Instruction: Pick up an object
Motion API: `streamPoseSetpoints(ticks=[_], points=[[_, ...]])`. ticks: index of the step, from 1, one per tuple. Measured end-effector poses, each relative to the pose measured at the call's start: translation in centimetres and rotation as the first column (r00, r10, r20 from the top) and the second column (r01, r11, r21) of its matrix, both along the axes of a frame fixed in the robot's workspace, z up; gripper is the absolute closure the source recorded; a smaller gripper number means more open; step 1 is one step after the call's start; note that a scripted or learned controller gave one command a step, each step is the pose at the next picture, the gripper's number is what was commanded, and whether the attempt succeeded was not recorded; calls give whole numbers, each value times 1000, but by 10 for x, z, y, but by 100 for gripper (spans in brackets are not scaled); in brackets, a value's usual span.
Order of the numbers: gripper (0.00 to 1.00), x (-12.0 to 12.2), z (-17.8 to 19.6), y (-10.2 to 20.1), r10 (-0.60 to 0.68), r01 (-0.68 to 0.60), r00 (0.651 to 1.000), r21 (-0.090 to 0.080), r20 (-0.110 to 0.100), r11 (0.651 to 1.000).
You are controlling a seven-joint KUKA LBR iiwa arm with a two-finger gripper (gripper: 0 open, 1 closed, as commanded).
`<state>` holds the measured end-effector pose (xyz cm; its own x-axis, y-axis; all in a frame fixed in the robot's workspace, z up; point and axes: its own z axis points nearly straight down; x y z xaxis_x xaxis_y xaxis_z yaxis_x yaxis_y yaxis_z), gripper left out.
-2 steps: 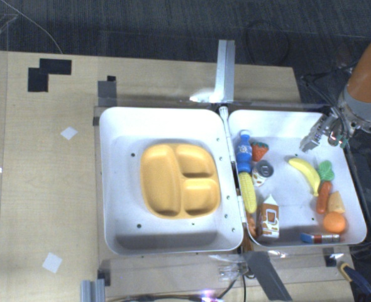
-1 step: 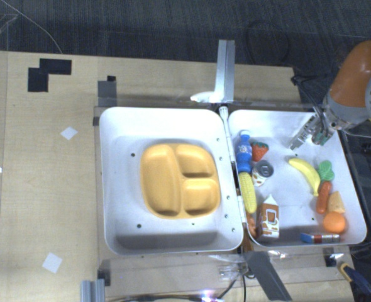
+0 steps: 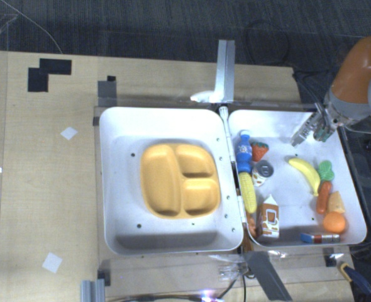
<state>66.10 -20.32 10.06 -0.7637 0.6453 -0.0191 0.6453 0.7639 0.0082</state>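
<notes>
Several toys crowd the right bin [image 3: 286, 123]: a banana [image 3: 305, 173], bottle [image 3: 243, 150] and corn [image 3: 248, 191] among them. The gripper [image 3: 312, 129] hangs above the bin's far corner, its fingers apart and bare, probably poised to descend.

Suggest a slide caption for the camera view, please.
Gripper above the right bin of toy food, near the banana; yellow tray in the left bin.

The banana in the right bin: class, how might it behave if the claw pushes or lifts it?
The banana is curved and lies flat, so a push would probably spin it. Its smooth, glossy skin may slip between fingers. It looks like a toy, so probably light and stiff.
</notes>
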Motion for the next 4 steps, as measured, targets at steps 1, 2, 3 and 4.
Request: streamPoseSetpoints(ticks=[1,2,3,4], points=[[0,-1,-1,1,1,-1,1000,4,-8,1000],[0,-12,-13,78,-64,64,998,8,-9,998],[0,-28,-4,95,-189,189,982,4,-13,982],[0,-1,-12,104,17,-17,1000,-5,-26,1000]])
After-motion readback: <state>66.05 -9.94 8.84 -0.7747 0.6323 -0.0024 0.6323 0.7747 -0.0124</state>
